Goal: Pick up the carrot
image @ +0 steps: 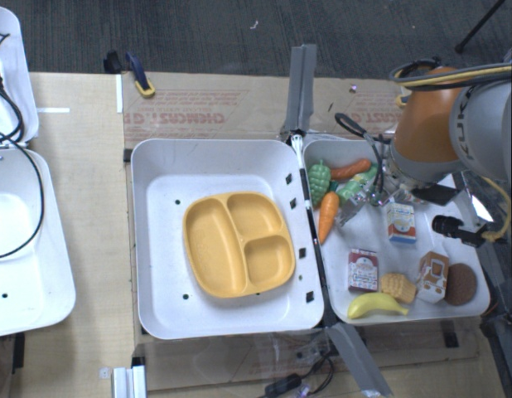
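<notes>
The carrot [327, 215] is orange and tapered, and it lies at the left wall of the right bin [480, 301] with its tip toward the front. My gripper [358, 203] hangs low over the back of that bin, just right of the carrot and close to it. Nothing shows as held. The arm's orange band [427, 127] and grey wrist hide the bin's back right corner.
A green vegetable [320, 178] and a red-orange one [351, 170] lie behind the carrot. A white carton [401, 222], red box [363, 270], waffle [397, 286], banana [377, 306], small carton [432, 276] and brown cookie [462, 283] fill the front. A yellow divided plate [239, 244] sits in the left bin [156, 222].
</notes>
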